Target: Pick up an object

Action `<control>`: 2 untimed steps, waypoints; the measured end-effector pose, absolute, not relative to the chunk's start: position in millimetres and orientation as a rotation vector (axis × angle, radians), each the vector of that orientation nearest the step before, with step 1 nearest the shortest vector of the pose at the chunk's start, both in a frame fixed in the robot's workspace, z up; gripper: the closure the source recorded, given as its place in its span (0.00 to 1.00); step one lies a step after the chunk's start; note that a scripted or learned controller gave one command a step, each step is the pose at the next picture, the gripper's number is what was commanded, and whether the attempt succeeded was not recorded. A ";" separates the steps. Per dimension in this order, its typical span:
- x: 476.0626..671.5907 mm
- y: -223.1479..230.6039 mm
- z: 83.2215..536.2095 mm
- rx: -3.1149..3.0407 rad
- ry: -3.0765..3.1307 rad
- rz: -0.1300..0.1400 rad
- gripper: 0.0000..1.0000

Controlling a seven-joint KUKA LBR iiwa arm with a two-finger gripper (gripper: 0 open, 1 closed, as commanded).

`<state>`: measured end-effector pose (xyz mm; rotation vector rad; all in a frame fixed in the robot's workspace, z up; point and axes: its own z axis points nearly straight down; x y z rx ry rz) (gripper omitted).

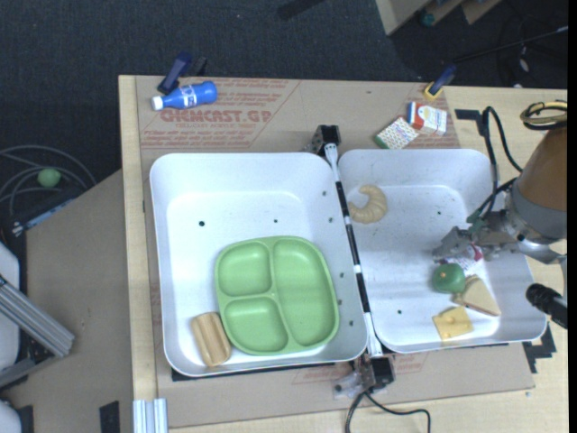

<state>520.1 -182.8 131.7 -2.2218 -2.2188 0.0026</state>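
The pick looks barely begun: nothing is lifted, and every object rests on a bin floor. The arm reaches in from the right, and its tool hangs low over the right bin, just above a small green ball. The metal parts there blur together, so I cannot tell whether the tool is spread or pressed together, and nothing shows between its tips. Lowering, gripping and raising are left to do, as far as I can judge.

The ball is the nearest candidate; it is round, smooth and a little glossy, so it may roll. Touching it on the right lies a pale tan wedge, shaped like a slice of cheese or bread, and just below sits a yellow block with flat faces. Well apart, near the bin's upper left corner, lies a curved, beige croissant with a ridged surface.

In the left bin rests a light green tray of matte plastic, with rounded corners and three compartments. A ribbed tan biscuit lies just beside its lower left edge. Both bins are shallow, white and smooth, standing on the bench.
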 end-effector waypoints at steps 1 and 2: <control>492.3 -152.9 84.0 -2.221 -2.219 0.001 0.00; 560.1 -201.5 141.1 -2.223 -2.223 -0.001 0.00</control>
